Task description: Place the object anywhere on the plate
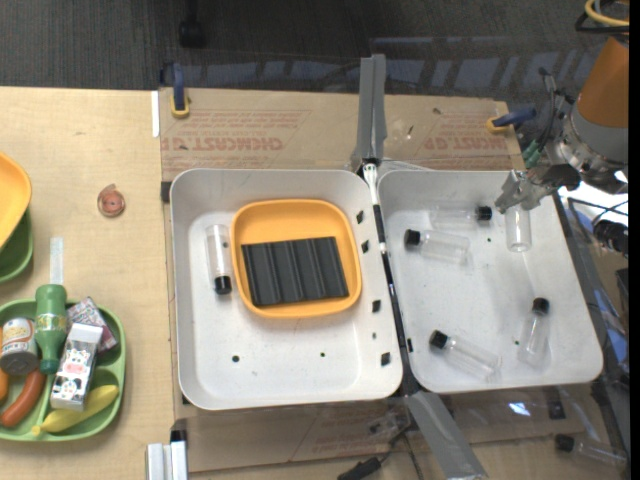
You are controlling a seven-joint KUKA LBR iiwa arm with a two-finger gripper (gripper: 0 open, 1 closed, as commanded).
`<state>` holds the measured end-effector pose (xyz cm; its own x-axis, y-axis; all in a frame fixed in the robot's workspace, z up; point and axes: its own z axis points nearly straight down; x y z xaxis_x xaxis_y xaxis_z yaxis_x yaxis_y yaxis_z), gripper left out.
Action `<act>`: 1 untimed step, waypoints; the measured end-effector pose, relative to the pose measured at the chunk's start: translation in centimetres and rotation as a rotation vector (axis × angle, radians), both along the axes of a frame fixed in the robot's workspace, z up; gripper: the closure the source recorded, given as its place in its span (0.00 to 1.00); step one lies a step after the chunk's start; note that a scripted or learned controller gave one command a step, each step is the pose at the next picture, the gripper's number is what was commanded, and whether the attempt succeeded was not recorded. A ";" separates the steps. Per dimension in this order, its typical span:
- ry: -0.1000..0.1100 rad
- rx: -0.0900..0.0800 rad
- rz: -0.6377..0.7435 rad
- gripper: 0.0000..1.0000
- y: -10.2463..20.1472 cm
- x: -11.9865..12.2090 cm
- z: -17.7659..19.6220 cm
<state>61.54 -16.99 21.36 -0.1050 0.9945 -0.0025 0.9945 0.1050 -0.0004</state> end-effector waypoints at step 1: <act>-0.001 0.000 0.178 1.00 -3.5 4.4 2.4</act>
